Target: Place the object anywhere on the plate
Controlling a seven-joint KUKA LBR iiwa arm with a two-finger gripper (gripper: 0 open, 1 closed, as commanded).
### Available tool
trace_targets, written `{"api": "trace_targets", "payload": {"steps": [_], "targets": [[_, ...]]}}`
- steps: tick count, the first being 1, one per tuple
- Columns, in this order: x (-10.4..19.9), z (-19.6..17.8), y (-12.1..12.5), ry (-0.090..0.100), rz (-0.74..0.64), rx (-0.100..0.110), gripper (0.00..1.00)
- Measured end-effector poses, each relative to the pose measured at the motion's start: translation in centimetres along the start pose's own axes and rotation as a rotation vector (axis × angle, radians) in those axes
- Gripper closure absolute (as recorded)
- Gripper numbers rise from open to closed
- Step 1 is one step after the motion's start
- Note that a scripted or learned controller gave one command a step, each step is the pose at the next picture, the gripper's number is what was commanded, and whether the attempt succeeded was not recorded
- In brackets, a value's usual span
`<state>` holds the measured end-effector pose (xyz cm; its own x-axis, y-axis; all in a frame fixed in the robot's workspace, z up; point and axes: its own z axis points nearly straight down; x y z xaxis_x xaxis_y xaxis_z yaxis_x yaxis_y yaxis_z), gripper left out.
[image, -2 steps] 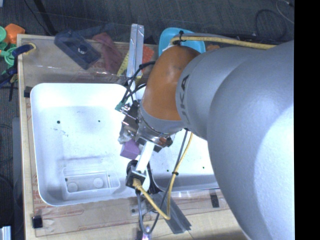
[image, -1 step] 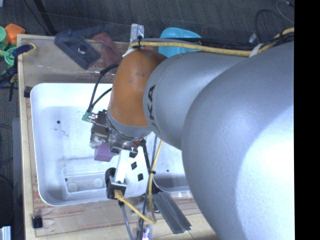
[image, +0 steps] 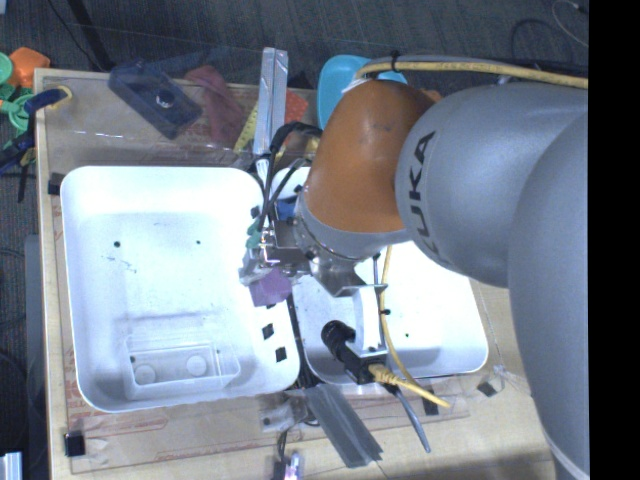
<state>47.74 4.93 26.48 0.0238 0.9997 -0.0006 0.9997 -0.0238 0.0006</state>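
Camera view: you are looking down at a slant on a wooden counter [image: 470,438] carrying two shallow white bins side by side. The grey arm with its orange band [image: 365,158] reaches in from the right and covers much of the right-hand white bin [image: 450,343].

The hand [image: 272,263] sits over the seam between the two bins, at about mid-height of the frame. Just under it you see a small purple block-like object [image: 268,286], touching or pressed up against the hand's lower end. Whether the hand is open, closed, or actually clamped on that purple piece, you cannot tell; the wrist housing and cables hide the tips.

The left-hand white bin [image: 90,218] holds a clear, shallow plastic plate or tray [image: 180,360] near its lower edge, lying flat, with two round marks visible in it. The purple object is well apart from that tray, up and to its right, at the bin's right wall.

Black cable with a yellow lead [image: 400,380] trails from the wrist down across the right bin's front rim. Behind the bins, on the counter's far edge: a dark flat block [image: 155,98], a reddish item [image: 215,86], and a light-blue rounded thing [image: 338,76] partly behind the arm. Green and orange bits [image: 15,88] lie off the counter at upper left.
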Motion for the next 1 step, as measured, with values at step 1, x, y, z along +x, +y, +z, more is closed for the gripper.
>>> {"api": "trace_targets", "payload": {"steps": [1], "targets": [[6.95,3.18,-0.35,0.000,-0.130,0.006,1.00]]}}
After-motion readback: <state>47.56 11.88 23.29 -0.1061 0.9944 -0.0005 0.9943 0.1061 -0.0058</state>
